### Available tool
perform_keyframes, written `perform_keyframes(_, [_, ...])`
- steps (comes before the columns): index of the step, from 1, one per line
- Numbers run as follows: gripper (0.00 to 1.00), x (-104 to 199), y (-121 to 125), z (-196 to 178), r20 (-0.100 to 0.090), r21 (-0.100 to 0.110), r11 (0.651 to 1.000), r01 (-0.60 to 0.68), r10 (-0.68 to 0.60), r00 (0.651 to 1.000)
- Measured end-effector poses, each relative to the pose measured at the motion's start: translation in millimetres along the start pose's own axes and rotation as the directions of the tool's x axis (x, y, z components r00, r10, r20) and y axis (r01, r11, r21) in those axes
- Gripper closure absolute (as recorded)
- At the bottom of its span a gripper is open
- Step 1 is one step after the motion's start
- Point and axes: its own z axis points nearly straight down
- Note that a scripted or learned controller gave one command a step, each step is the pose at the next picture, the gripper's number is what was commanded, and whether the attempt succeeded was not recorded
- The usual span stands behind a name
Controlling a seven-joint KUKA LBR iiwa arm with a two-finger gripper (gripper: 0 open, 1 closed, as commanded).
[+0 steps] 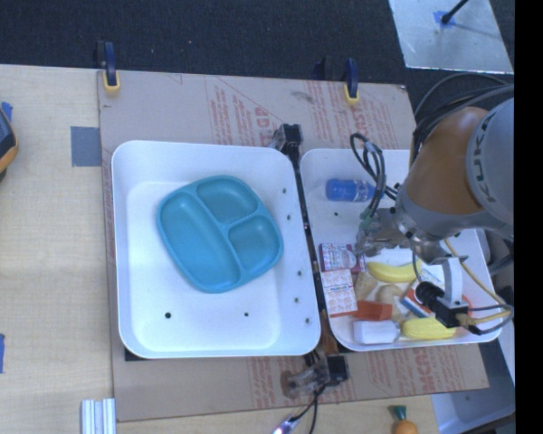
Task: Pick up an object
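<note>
the grey arm with its orange band reaches over the right white plastic bin point(344, 163), its two-finger gripper point(377, 239) low among the clutter near the bin's middle; whether it is open or closed i cannot tell. just beside it lie a smooth curved yellow banana point(391, 272), flat printed paper packets point(337, 278) along the left wall and a small blue bottle point(347, 189) toward the far edge. the left white bin point(136, 165) carries a glossy blue three-compartment plate point(219, 231)
</note>
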Motion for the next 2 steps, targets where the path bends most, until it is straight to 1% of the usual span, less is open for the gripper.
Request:
perform_keyframes(1, [0.0,0,0,0,0.0,0.0,1.0,0.0,0.0,1.0])
perform_keyframes(2, [0.0,-49,-64,15,0.0,0.013,1.0,-0.006,0.006,1.0])
